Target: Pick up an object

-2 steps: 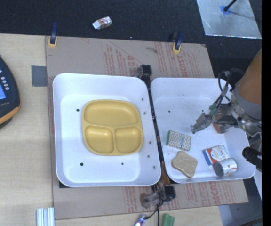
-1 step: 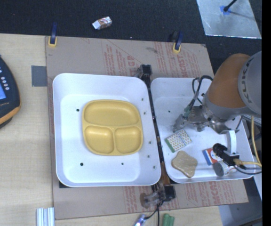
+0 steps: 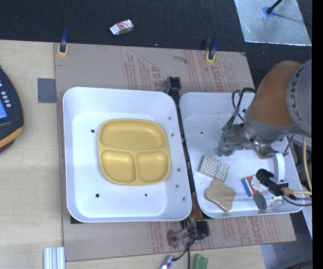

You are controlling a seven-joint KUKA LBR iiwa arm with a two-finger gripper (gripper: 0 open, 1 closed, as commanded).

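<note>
Camera view: my pincer (image 3: 227,143) is down in the right bin (image 3: 206,108), close to the loose things there.

I cannot tell whether my pincer is open or closed; it sits near the bin's centre, with my grey wrist and orange band reaching in from 3 o'clock. Just beside it at 7 o'clock, a small square patterned pad (image 3: 213,167) lies flat on the bin floor. At 6 o'clock from the pad, a tan sponge-like chunk (image 3: 220,195) rests by the near wall. At 4 o'clock from my pincer is a small red, white and blue packet (image 3: 250,185). The left bin (image 3: 77,150), at 9 o'clock, holds a yellow three-compartment plate (image 3: 133,150) at its centre.
</note>
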